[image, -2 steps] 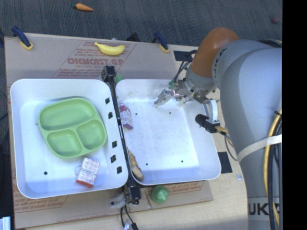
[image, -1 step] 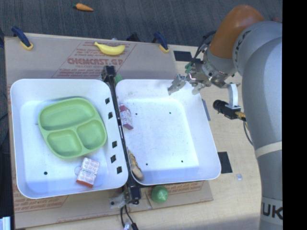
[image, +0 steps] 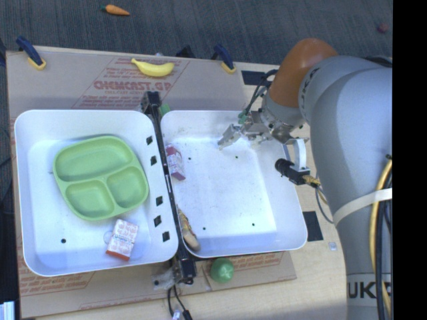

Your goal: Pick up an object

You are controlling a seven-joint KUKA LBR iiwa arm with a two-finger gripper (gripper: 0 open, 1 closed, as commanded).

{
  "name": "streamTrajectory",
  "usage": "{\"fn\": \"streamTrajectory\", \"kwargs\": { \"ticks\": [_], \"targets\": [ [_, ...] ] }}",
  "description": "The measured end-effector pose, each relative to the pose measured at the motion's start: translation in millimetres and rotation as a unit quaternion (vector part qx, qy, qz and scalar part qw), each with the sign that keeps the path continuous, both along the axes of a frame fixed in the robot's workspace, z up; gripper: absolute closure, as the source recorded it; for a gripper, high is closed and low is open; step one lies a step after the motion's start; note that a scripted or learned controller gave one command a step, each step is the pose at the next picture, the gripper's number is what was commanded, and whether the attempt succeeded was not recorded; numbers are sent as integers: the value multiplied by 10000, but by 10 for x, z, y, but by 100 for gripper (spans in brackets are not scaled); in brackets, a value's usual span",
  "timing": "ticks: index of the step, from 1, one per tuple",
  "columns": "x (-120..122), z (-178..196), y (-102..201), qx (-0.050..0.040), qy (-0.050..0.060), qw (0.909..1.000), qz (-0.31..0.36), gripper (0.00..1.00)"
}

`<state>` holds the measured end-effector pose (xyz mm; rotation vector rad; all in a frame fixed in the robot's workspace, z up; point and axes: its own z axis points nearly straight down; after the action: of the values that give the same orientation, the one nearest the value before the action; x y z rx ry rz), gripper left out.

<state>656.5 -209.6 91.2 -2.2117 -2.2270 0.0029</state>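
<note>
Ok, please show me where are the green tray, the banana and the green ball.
green tray (image: 100, 177), camera view, on its middle divider
banana (image: 153, 67), camera view, on the middle of its curve
green ball (image: 222, 270), camera view, on its top

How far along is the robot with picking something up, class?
Nothing looks picked up yet. The pincer hangs over the back of the right bin, with nothing seen between its tips. The small packet lies by that bin's left wall, and the green tray and carton sit in the left bin. Left to do: reach an item, grip it and lift it.
</note>
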Motion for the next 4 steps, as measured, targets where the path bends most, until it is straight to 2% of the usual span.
{"fn": "streamTrajectory", "kwargs": {
  "ticks": [1,2,3,4],
  "targets": [
    [-78,954,-16,-4,-23,10000,-17,0],
    [2,3,-1,-1,-3,10000,3,0],
    [7,910,-15,-1,-19,10000,-5,0],
    [-3,-5,0,0,5,10000,11,0]
  ]
}}
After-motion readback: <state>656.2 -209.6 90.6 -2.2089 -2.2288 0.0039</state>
